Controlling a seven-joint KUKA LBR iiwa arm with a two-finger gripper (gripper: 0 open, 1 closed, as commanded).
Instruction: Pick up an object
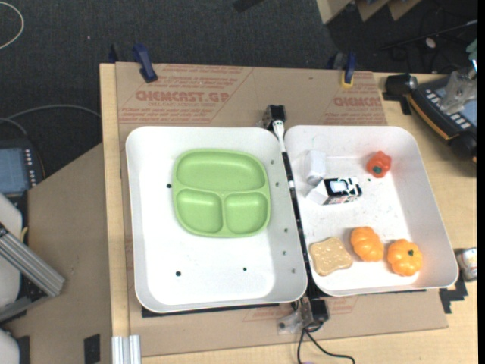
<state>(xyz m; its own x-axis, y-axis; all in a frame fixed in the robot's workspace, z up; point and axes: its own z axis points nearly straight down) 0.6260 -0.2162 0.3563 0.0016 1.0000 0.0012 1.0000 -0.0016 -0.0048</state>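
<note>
We see 2 white bins side by side on a brown board point(114, 203). The left bin point(144, 226) holds 1 green plate point(221, 192), lying flat a little above the bin's middle. The plate has 3 sections: 1 wide one at the far side and 2 smaller ones at the near side.

The right bin point(424, 196) touches the left one along a shared edge, and it holds everything there is to pick up. A white crumpled piece point(314, 164) lies near its far left corner, with a small black-and-white item point(341, 190) just beside it. A red-orange pepper point(379, 164) sits near the far right. Along the near edge we see a slice of toast point(330, 255), then a first orange pumpkin point(366, 243) just beside it, then a second orange pumpkin point(403, 257) close to that one.

Red print point(182, 95) on the board behind the left bin reads "CHEMCAST". The same word point(356, 101) starts again behind the right bin, partly cut off.

We cannot tell how far open the gripper is, or whether it has hold of anything.
</note>
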